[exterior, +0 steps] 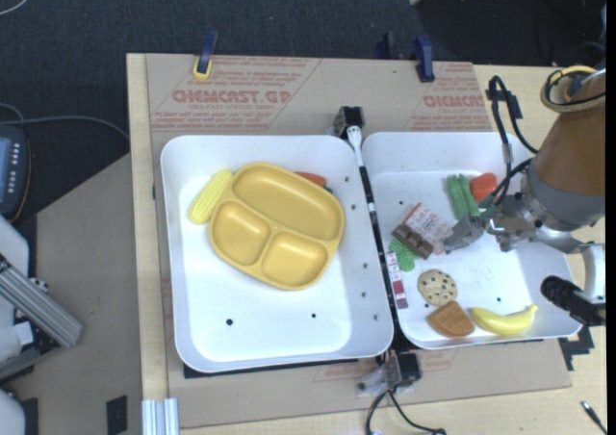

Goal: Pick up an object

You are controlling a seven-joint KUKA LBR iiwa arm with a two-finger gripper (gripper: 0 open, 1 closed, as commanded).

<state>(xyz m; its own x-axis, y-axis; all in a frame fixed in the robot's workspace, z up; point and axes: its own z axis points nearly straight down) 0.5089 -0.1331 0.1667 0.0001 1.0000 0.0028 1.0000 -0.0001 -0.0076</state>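
Going left to right: the left bin (pixel 192 308) has a yellow divided tray (pixel 274 226) sitting in it at a bit of a slant, with a toy corn cob (pixel 209 195) tucked against its left edge and something red-orange peeking out from behind its top right corner. The right bin (pixel 525 274) is where the pickable stuff is: a small brown-and-white packet (pixel 421 224), a dark green bit just beside it, a cookie (pixel 436 284), a brown toast-looking piece (pixel 450 320), a banana (pixel 503 319) along the bottom edge, and a green piece (pixel 460 194) next to an orange one near the top. The pincer (pixel 465 234) is down in that right bin, just right of the packet, and honestly I can't tell how far open it is or whether it has hold of anything; it's a dark blur at this angle. My guess at what could go wrong: the packet and the green bit are nearly touching, so closing there could just shove one aside or grab both. The packet also looks flat, so the pincer could slide over it. Surface-wise, the bins sit on a cardboard-covered worktop (pixel 289 96) held by a yellow clamp and a blue clamp at the back, with dark carpet (pixel 144 0) and cables around it.
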